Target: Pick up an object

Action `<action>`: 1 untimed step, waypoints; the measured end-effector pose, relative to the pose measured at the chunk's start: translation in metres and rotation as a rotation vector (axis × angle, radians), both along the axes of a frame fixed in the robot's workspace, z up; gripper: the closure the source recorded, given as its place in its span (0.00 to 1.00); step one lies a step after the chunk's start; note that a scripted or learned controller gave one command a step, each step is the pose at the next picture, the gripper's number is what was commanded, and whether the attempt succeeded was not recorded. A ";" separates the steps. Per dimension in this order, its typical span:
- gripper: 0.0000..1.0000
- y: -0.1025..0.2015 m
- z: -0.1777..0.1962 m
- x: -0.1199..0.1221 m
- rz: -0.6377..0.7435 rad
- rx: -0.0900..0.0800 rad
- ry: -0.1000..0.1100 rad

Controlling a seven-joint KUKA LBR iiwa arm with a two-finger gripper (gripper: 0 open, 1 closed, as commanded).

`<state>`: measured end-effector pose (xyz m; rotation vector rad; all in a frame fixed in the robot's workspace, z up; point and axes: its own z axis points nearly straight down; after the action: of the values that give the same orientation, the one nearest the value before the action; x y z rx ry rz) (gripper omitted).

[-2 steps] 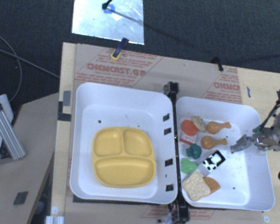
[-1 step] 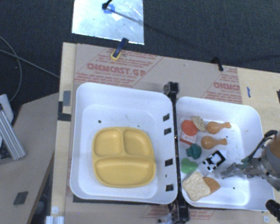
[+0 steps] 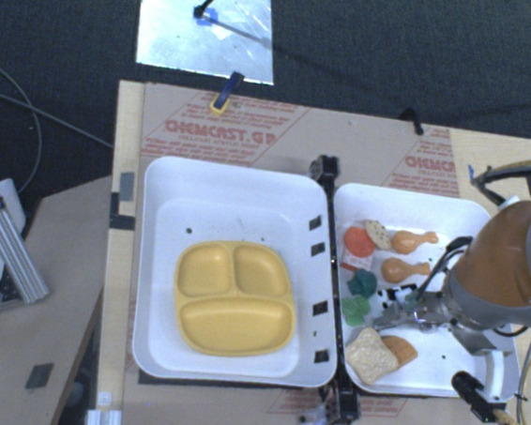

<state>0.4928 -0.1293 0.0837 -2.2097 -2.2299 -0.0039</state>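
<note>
The right white bin (image 3: 454, 210) holds toy food. At its back lie two tan drumsticks (image 3: 414, 239) (image 3: 405, 268), a red slice (image 3: 357, 244) and a pale cracker (image 3: 377, 232). A dark green piece (image 3: 363, 283) and a lighter green piece (image 3: 356, 308) lie by the left wall. A slice of bread (image 3: 371, 356) and a small orange piece (image 3: 401, 348) lie at the front. My gripper (image 3: 395, 312) is low in this bin, just right of the green pieces and above the bread. The grey and orange arm (image 3: 510, 266) covers the bin's right side.
The left white bin (image 3: 149, 242) holds a yellow divided plate (image 3: 234, 298). Black clips (image 3: 326, 171) line the wall between the two bins. A cardboard sheet (image 3: 255, 130) lies under both bins. A black cable (image 3: 434, 272) loops beside the wrist.
</note>
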 end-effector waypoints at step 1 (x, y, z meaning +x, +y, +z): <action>0.00 0.015 0.002 0.089 -0.003 -0.011 -0.009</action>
<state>0.5823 -0.1146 0.0861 -2.2229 -2.2372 -0.0017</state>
